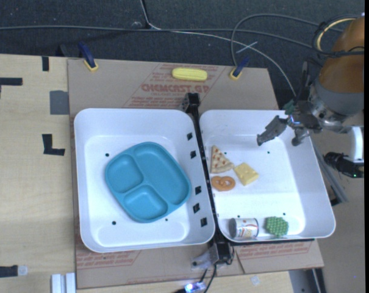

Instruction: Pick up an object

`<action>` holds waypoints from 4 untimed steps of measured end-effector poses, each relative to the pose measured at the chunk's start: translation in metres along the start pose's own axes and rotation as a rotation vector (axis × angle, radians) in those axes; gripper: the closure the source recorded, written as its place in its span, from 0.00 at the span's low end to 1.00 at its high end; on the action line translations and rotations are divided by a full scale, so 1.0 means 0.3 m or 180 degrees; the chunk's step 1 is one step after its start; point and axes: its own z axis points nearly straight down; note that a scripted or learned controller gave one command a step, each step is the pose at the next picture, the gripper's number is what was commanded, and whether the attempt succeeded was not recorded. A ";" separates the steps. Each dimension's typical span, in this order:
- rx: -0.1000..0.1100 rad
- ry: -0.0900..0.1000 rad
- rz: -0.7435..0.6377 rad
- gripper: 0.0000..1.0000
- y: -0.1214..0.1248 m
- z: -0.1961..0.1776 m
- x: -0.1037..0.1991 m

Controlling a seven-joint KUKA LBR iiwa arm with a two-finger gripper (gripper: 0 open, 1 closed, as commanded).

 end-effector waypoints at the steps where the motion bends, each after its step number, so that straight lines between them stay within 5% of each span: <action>1: -0.0035 -0.0006 -0.0010 0.00 0.007 -0.020 0.001; 4: -0.0019 -0.0006 -0.0008 0.00 -0.006 0.471 0.064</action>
